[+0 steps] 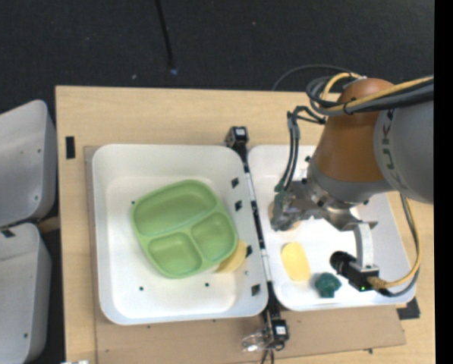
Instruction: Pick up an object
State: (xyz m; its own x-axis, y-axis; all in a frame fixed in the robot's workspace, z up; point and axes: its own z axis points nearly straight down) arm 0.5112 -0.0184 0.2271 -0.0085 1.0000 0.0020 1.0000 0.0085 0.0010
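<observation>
The tool (285, 211) is blurred, its fingers unreadable. A yellow piece (234, 259) at the green plate's (184, 228) four o'clock is half hidden beneath it.

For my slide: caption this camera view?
Gripper low in right bin near yellow object; green divided plate in left bin.
</observation>
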